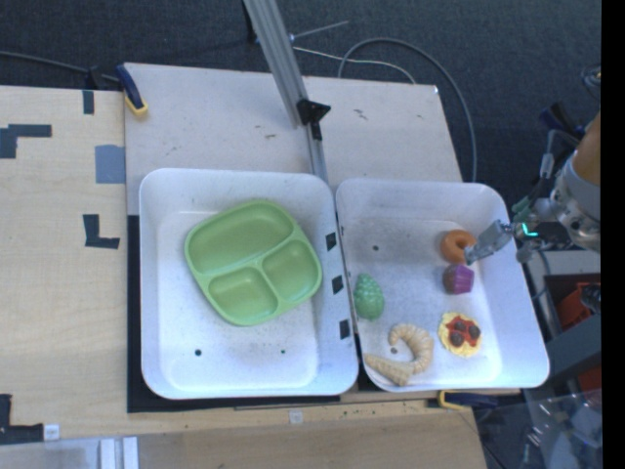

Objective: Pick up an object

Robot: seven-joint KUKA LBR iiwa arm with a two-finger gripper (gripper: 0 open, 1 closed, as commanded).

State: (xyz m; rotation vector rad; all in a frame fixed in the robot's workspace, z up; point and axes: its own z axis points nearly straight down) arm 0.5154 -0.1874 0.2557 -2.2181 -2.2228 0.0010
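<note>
In the right bin we see five small things. An orange donut lies near its right wall, with a purple piece just below it. A green piece lies near the left wall. A beige croissant and a yellow tart with red top lie near the front wall.

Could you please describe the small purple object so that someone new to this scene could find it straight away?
Look in the right-hand white bin, along its right side. Below the orange ring-shaped toy and above the yellow piece with dark red spots sits the purple object. It is the only purple thing in either bin.
</note>
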